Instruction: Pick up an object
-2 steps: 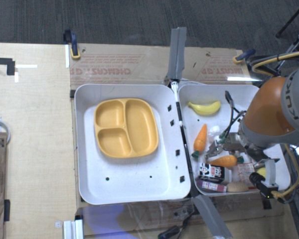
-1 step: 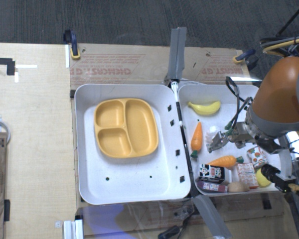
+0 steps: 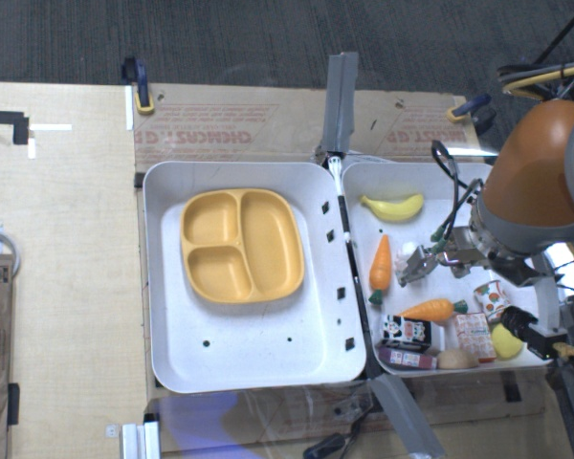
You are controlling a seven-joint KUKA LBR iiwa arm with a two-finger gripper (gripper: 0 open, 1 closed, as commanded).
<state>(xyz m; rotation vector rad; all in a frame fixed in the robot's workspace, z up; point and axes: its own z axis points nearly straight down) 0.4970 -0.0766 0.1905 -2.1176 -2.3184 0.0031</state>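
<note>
The right bin (image 3: 423, 229) holds the toy food. A yellow banana (image 3: 394, 207) lies near its far edge. One orange carrot (image 3: 380, 263) stands lengthwise by the bin's left wall, and a second carrot (image 3: 430, 310) lies crosswise nearer the front. My gripper (image 3: 417, 265) hangs low over the bin between the two carrots, just right of the first one. Nothing shows in its grasp. The grey arm with its orange band (image 3: 540, 165) reaches in from the right and hides the bin's right part.
Along the right bin's front edge lie a black-and-white carton (image 3: 407, 331), a dark red bar (image 3: 407, 358), a pink box (image 3: 472, 333), a strawberry carton (image 3: 493, 299) and a yellow lemon (image 3: 506, 342). The left bin (image 3: 258, 342) holds a yellow divided plate (image 3: 241, 246).
</note>
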